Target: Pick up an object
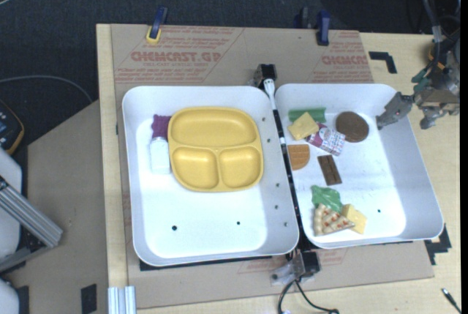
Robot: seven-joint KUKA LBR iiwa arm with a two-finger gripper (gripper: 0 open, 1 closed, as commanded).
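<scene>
My gripper [407, 115] hangs over the far right corner of the right bin [409, 181], fingers spread open with nothing between them. The nearest object is a brown round cookie [352, 126], just to its left. Further left lie a yellow cheese square [303, 127] on a green piece [307, 116], a pink-and-white wrapped candy [326, 140], an orange round cracker [297, 156] and a dark chocolate bar [330, 170]. Near the front lie a green leaf [326, 196], a pizza slice [328, 219] and a yellow cheese wedge [356, 218].
The left bin [205, 225] holds a yellow divided plate [216, 148], with a purple piece [161, 125] and a white bottle-like piece [159, 156] beside its left edge. A raised divider [281, 159] separates the bins. The right half of the right bin's floor is bare.
</scene>
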